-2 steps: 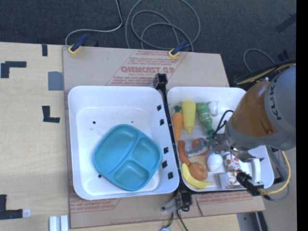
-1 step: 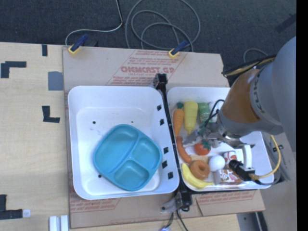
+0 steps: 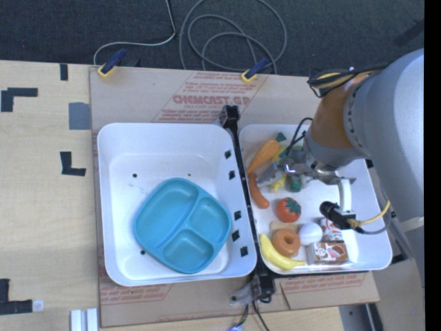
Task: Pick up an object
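Starting at the near edge of the bench, a banana (image 3: 277,255), a doughnut (image 3: 285,241), a small white ball (image 3: 310,234) and a brown packet (image 3: 331,252) are seen crowded along the front wall of the right bin (image 3: 383,255). A tomato (image 3: 288,209) is found just behind the doughnut, with a small sausage-shaped piece (image 3: 258,193) lying beside the divider. In the left bin (image 3: 110,185), a blue divided plate (image 3: 182,224) is laid flat, well apart from the toys.

Farther back, the gripper (image 3: 293,173) is lowered into the right bin among some small yellow and green pieces (image 3: 279,182), next to a carrot (image 3: 264,154). Whether the gripper is spread or closed cannot be told; its tip is masked by clutter and by the wrist above it, and nothing can be confirmed as held.

Judged from this, the pick is not yet done: every object appears to be resting on the bin floor. A secure grasp and a lift are what is left. Beyond the bins, cables (image 3: 227,33) are looped on dark carpet.
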Tool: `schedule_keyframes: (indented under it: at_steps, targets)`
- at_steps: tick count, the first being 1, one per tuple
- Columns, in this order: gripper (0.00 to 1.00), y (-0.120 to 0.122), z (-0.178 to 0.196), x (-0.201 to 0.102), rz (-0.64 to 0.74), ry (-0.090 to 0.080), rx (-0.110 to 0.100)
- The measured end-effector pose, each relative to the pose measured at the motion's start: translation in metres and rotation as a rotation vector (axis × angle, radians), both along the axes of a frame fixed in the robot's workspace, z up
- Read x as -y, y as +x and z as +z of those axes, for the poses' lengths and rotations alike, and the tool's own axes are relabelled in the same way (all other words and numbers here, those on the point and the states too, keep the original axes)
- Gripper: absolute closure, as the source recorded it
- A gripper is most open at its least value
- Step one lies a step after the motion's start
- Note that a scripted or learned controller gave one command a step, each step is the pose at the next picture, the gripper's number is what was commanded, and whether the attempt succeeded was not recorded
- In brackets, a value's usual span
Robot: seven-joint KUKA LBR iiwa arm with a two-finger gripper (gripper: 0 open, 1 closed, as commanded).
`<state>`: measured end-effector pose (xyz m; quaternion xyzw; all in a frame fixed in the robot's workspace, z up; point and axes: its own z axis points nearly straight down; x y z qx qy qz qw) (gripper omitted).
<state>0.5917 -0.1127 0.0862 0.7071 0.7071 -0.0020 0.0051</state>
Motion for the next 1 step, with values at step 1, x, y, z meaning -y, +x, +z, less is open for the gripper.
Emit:
schedule_keyframes:
  at_steps: [1]
  targets:
    - [1.0, -0.0009, 0.0105, -0.001, -0.001, 0.002, -0.001]
